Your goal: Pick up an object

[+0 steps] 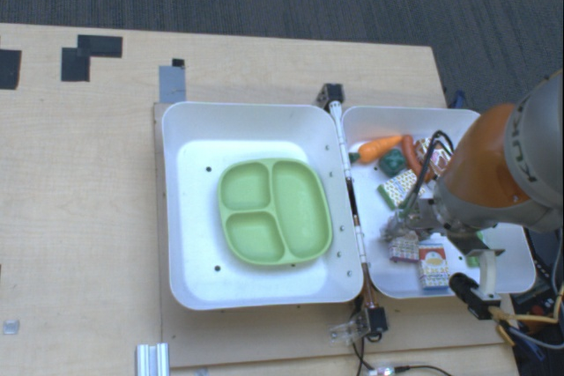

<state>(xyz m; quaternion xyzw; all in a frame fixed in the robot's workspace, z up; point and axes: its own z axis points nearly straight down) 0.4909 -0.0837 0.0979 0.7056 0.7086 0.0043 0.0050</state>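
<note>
My gripper (pixel 404 231) reaches down into the right bin (pixel 441 121), low over a small purple-patterned packet (pixel 404 252). Whether anything sits between its fingers is hidden by the wrist. Behind it lie an orange carrot (pixel 380 146), a green-and-white checked packet (pixel 399 186), a green piece (pixel 392 162) and a red piece (pixel 411 151). A small red-and-white box (pixel 433 266) lies at the bin's front. The grey arm with its orange band (pixel 480 163) covers the bin's right part.
The left bin (pixel 189 189) holds a green three-compartment plate (pixel 233 189). Black cable loops near the carrot. A black clamp (pixel 331 94) sits at the back between the bins, and wires (pixel 366 326) hang at the front edge.
</note>
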